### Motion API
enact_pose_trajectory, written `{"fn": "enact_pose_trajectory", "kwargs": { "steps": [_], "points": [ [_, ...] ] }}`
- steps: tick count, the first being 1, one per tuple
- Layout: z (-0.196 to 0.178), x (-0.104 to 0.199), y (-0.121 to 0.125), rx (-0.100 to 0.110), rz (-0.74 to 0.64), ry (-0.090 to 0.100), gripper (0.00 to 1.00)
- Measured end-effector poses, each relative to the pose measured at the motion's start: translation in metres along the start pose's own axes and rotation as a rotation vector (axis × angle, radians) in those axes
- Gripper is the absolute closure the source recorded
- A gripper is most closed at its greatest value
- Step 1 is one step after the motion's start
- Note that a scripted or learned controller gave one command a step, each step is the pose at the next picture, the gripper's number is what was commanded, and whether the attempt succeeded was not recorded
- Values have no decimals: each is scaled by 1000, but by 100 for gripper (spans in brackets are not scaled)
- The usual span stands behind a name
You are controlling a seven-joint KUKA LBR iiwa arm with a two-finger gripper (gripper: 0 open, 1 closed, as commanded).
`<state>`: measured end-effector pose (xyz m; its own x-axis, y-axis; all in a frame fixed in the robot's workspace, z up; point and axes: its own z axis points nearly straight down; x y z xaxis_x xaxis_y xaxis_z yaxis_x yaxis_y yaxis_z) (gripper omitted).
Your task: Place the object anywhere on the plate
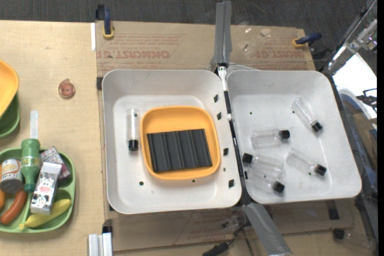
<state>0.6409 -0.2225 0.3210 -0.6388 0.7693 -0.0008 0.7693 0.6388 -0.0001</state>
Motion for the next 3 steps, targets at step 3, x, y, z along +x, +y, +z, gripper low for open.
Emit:
{"fn": "enact_pose_trajectory", "kwargs": {
  "steps": [3],
  "points": [
    [70,4,-2,-3,-736,-2,0]
  ]
}}
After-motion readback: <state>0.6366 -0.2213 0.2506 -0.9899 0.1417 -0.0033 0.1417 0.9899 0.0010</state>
